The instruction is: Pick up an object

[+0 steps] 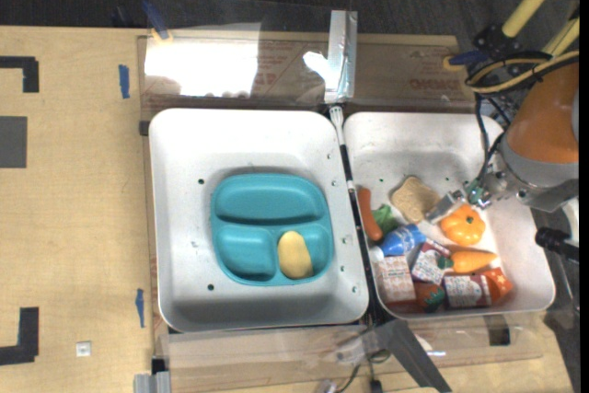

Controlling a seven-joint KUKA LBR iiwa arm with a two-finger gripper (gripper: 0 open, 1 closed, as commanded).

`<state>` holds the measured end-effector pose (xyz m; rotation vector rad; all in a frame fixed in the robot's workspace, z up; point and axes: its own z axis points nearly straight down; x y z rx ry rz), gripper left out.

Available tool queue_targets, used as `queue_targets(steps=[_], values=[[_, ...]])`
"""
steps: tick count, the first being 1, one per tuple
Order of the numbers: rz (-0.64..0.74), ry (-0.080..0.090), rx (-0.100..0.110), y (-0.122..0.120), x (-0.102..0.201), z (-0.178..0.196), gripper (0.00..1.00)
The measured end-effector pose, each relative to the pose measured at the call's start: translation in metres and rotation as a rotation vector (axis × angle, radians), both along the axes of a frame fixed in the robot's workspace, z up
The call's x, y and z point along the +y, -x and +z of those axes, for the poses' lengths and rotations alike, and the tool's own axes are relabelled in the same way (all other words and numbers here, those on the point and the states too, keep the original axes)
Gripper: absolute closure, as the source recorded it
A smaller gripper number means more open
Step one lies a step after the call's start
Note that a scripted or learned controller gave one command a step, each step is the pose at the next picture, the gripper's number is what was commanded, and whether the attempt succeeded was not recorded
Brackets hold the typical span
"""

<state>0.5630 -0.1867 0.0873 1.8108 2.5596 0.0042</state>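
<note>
The right bin [405,138] holds a heap of toy food. An orange bell pepper [463,226] lies near its right side, and a tan bread slice [414,196] lies left of it. A red-orange carrot with a green top [368,213] rests by the bin's left wall. Below these are a blue packet [400,242], an orange wedge [475,260] and small printed cartons [398,278]. My gripper [467,194] hangs low just above the pepper's top, beside the bread. The arm's orange band [543,124] rises behind it.
The left bin [179,198] carries a teal divided tray [267,207] with a yellow potato-like piece [294,254] in its lower right compartment. A clear panel [248,60] and a metal post [340,55] stand behind the bins. Cables [502,60] hang at the upper right.
</note>
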Motion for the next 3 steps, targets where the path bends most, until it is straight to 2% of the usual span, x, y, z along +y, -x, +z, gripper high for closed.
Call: queue_targets(steps=[1,2,3], values=[[0.000,0.000,0.000,0.000,0.000,0.000,0.00],[-0.001,0.002,-0.008,-0.002,0.000,0.013,1.00],[0.020,-0.002,0.000,-0.059,0.052,0.042,1.00]])
